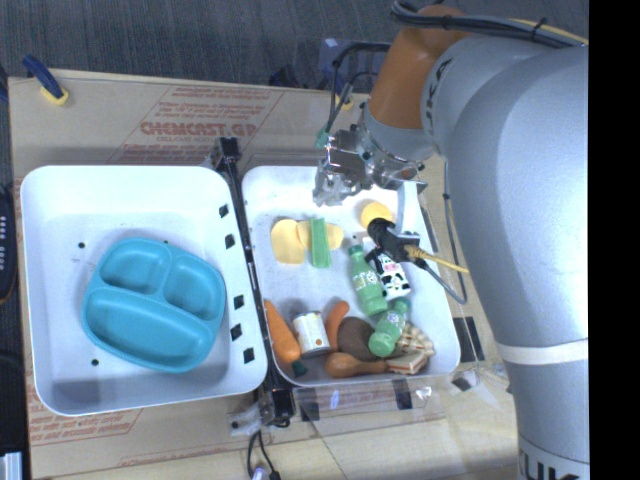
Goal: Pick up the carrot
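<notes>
The carrot (281, 333) is a long orange piece lying along the left wall of the right bin (262, 190), near its front corner, beside a small can (312, 333). My gripper (334, 183) hangs over the far end of that bin, well behind the carrot and clear of it. Nothing shows in its grasp. The arm's orange band (405, 68) and grey body cover the bin's right side.
The right bin also holds a yellow piece (288, 240) with a green stick (319, 243), a green bottle (367, 283), a lemon (376, 213), a black-and-white carton (393, 273), a brown lump (355, 336) and a shorter orange piece (336, 316). A blue divided tray (155, 301) lies in the left bin (60, 198).
</notes>
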